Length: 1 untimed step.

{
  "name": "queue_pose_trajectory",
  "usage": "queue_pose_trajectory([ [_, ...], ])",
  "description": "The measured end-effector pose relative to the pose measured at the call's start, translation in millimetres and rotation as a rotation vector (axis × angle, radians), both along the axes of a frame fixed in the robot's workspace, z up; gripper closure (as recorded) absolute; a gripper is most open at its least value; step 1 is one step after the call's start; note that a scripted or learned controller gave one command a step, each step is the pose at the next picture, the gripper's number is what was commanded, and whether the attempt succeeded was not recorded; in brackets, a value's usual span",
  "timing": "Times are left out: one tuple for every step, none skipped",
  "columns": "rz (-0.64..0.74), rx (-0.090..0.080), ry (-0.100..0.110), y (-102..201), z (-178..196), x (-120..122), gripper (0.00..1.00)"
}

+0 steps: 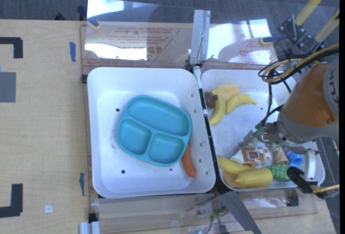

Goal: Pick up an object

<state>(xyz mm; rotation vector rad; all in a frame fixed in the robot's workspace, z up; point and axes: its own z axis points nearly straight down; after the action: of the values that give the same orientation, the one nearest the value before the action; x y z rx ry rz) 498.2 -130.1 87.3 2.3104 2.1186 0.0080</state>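
The gripper (262,138) hung low over the right bin (237,125), its grey wrist and orange band coming in from the right. Whether its fingers were apart or together could not be told; the wrist hid most of them and the rest was too small and dark to read. Nothing showed between them.

Just below the fingers lay a small printed carton (254,156) in white and orange, close enough that contact could not be ruled in or out. Further below sat a yellow bottle (253,177) lying on its side, with a banana (230,164) to its left and a green piece (280,172) touching its right end. A blue thing (295,160) lay right of the carton, partly under the arm. Well above and left of the fingers, near the bin's far corner, lay a second yellow banana bunch (229,101) with a dark stem end.

Far left of the fingers, in the left bin (102,119), rested a blue divided plate (153,130). An orange carrot (187,163) lay just beside the plate's lower right edge.
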Motion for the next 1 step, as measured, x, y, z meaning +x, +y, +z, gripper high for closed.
queue_pose_trajectory([
  [-0.001, -0.002, -0.002, -0.8, 8.0, 1.9, 1.0],
])
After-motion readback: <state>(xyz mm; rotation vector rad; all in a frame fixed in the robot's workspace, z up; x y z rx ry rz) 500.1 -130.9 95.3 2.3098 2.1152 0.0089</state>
